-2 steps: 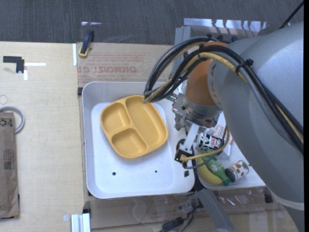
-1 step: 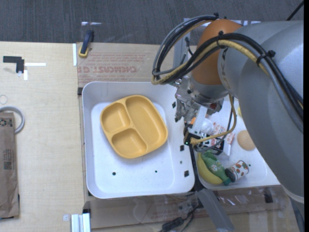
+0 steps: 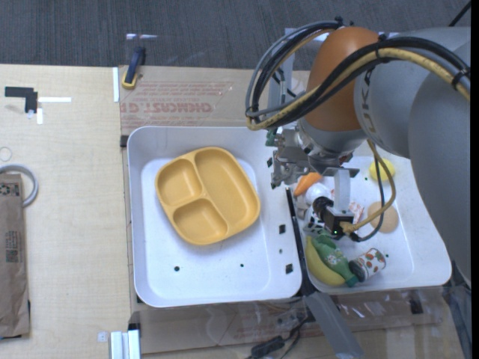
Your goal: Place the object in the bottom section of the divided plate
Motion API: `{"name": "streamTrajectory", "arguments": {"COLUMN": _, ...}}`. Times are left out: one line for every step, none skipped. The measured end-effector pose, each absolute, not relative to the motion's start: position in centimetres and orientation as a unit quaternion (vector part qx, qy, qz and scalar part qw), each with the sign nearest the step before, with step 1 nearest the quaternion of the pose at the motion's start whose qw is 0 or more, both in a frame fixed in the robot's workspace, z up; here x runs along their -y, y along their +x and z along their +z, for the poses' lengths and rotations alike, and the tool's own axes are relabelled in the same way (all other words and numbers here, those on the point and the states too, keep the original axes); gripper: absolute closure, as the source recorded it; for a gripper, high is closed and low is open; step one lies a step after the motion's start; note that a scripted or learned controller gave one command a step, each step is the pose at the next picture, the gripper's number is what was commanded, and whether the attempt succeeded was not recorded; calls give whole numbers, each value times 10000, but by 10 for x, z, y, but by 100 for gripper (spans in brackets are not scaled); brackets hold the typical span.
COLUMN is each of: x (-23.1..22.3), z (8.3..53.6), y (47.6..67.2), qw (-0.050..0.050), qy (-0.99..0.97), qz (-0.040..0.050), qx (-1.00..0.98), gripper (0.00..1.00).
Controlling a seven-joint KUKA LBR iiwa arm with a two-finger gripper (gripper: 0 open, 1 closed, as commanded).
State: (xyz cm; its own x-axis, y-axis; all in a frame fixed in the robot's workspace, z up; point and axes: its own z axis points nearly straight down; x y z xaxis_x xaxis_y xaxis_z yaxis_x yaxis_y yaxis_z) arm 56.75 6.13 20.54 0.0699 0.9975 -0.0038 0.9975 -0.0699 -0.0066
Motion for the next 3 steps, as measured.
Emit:
{"name": "streamTrajectory", "arguments": {"x": -2, "z": 230, "y": 524, "qw": 17, "qy": -7272, "qz": 38, "qx": 6864, "gripper": 100}}
{"name": "streamTrajectory", "arguments": {"x": 41, "z": 282, "y": 636, "qw": 7, "qy": -6918, "qz": 30, "qx": 7221, "gripper": 100}}
{"name": "streamTrajectory", "arguments": {"x": 58, "z": 257, "y": 647, "qw": 7, "qy": -8326, "qz": 42, "qx": 5538, "gripper": 100}}
